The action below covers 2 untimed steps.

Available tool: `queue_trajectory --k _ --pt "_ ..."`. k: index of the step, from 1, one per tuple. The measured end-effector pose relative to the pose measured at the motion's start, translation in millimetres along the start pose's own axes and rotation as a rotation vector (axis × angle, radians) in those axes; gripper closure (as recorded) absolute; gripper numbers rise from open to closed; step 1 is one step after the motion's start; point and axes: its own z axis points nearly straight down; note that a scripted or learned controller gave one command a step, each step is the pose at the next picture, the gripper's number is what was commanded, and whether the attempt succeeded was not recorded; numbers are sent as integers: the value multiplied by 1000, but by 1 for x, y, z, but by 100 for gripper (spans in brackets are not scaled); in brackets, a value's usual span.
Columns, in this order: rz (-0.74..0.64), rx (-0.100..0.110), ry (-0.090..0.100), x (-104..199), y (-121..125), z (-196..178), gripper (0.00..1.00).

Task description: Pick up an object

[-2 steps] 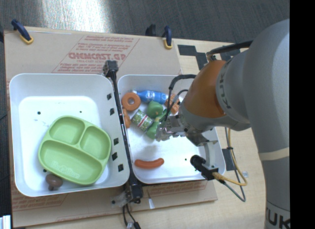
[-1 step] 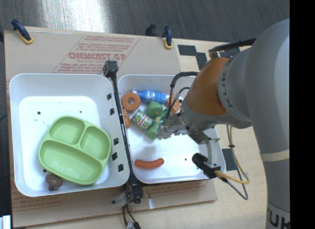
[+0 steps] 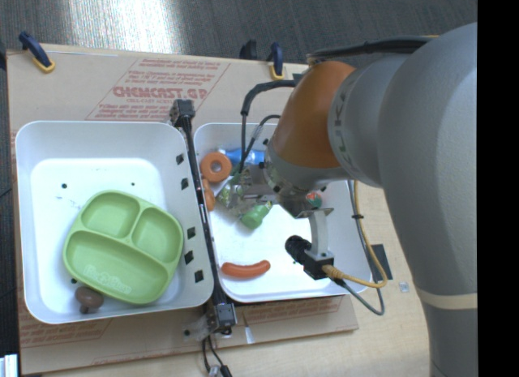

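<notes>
In the right bin (image 3: pixel 268 286) lie several small toys: an orange ring (image 3: pixel 215 166), a blue piece (image 3: pixel 246 157), a green object (image 3: pixel 255 216) and a red-orange sausage (image 3: pixel 245 268) near the front wall. An orange carrot-like piece (image 3: pixel 208 198) rests by the bin's left wall. My gripper (image 3: pixel 240 195) reaches down from the arm's orange band (image 3: pixel 312 124) into the bin's middle, just above and left of the green object and right of the orange ring. The wrist hides much of it.
The left bin (image 3: pixel 32 229) holds a light green divided plate (image 3: pixel 124 246) and a small brown object (image 3: pixel 88 298) at its front corner. A black cable runs along the divider (image 3: pixel 195 205) between the bins. Cardboard (image 3: pixel 122 83) lies behind them.
</notes>
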Motion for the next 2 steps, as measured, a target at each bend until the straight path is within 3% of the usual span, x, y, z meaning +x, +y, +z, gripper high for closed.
queue_trajectory --k 1,2 --pt "4 1 -1 -58 -45 -28 100" --pt "4 1 0 -58 -45 -27 0"
